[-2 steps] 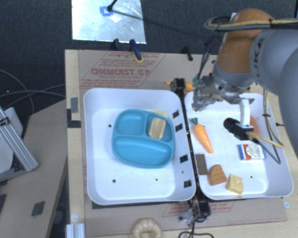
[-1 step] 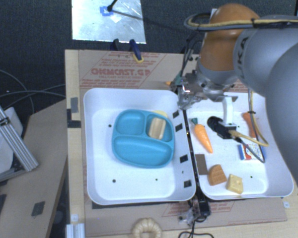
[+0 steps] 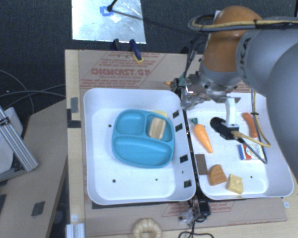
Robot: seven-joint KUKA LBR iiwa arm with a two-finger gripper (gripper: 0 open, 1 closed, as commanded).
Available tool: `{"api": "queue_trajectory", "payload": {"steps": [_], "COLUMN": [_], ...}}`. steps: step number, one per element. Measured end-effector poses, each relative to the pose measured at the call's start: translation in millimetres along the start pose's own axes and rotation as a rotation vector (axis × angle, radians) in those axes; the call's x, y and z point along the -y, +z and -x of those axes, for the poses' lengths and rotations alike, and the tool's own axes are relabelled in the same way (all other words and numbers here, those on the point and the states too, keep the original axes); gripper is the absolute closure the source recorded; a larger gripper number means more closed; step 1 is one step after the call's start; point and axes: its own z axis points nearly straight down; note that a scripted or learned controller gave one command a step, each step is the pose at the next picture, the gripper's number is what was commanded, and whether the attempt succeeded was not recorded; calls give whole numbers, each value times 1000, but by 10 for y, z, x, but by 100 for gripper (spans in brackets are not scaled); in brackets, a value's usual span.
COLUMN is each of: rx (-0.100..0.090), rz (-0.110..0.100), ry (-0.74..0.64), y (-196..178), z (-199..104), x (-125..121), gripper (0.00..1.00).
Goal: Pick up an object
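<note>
Hovering over the right bin's far left corner, the claw cannot be judged open or closed. The carrot lies just nearside of it, slightly right, its thick end toward the claw.

The desk carries two white bins on a sheet of brown cardboard. The left bin holds a blue divided plate, with a tan block in its far right compartment. The grey arm reaches in from the right, and its gripper hangs over the far left corner of the right bin, close to the divide. In that bin an orange carrot lies near the left wall. Nearer are a brown wedge and a pale square cracker, side by side. An orange-red sausage lies further right. A silver sheet lies beyond the cardboard.
</note>
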Motion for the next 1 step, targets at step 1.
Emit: {"api": "queue_trajectory", "payload": {"steps": [1], "rx": [-1], "rz": [2], "ry": [0], "y": [-142], "z": [60], "x": [-115], "gripper": [100]}}
